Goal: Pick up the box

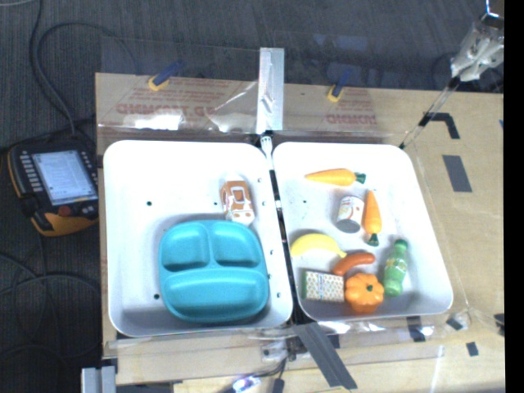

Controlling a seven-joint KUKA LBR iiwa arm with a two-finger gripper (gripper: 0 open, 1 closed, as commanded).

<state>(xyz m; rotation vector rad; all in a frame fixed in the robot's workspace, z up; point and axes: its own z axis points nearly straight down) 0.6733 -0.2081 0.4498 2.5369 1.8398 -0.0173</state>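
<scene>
gripper (pixel 479 51): top right corner, clear of both bins; grip state cannot be told. step: approach pending. next: descend to box (pixel 322 285), wedged beside pumpkin (pixel 364 291).

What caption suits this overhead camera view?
Two white bins: teal tray and toy car left; box among toy foods right.

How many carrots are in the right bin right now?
2. One carrot lies crosswise near the far wall of the right bin; the other carrot lies lengthwise just right of the small can. None seems hidden beneath the other items.
</scene>
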